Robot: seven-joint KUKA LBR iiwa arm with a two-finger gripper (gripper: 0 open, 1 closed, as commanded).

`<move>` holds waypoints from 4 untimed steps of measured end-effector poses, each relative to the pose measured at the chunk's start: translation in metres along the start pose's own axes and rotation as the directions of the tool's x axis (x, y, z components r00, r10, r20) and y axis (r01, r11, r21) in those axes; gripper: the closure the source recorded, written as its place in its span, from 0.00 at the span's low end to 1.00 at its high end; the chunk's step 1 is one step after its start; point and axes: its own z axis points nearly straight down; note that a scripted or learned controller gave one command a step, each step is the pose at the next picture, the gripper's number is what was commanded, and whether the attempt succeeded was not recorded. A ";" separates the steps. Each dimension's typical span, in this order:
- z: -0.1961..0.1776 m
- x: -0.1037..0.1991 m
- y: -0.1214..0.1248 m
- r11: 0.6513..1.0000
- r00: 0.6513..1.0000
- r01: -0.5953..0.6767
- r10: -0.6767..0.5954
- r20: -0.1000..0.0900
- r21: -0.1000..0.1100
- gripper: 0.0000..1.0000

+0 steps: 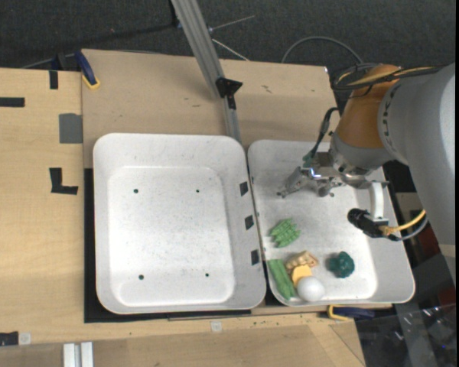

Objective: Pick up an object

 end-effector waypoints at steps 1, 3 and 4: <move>-0.014 0.001 0.001 1.000 1.000 0.001 -0.001 0.000 -0.005 1.00; -0.119 -0.007 -0.012 1.000 1.000 -0.001 0.001 0.001 -0.013 1.00; -0.173 -0.007 -0.011 1.000 1.000 0.000 0.000 0.001 -0.013 1.00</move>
